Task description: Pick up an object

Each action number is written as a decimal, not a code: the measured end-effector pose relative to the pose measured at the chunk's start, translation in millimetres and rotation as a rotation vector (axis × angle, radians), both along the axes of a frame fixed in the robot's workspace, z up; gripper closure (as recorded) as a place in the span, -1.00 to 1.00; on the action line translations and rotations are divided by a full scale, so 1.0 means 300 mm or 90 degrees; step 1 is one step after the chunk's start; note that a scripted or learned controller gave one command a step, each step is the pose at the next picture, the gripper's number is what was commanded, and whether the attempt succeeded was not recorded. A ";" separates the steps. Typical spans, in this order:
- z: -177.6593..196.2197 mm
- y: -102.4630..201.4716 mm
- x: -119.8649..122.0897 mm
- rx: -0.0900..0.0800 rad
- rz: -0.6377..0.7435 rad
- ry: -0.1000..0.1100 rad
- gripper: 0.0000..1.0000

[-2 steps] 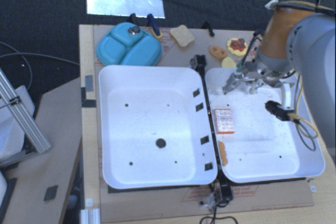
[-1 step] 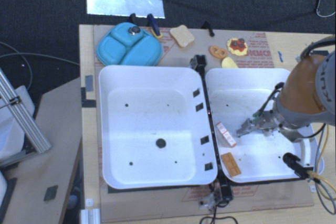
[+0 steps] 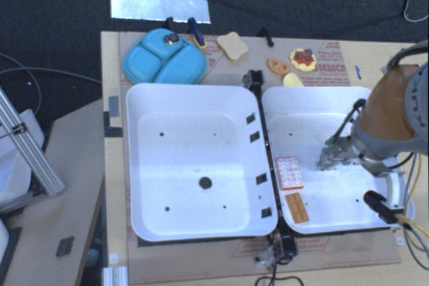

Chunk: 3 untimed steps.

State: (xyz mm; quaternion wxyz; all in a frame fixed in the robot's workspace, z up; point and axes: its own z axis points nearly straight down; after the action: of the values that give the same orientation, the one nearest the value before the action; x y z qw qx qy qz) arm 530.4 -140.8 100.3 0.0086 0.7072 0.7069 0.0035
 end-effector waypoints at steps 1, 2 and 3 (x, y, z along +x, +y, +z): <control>0.298 0.245 0.047 0.005 0.007 0.004 1.00; 0.281 0.481 -0.036 0.006 0.006 0.010 1.00; 0.595 0.595 -0.143 0.007 0.006 0.004 1.00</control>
State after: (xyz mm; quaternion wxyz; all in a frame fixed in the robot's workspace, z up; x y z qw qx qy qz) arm 487.6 37.8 278.7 0.0025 0.7038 0.7103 0.0049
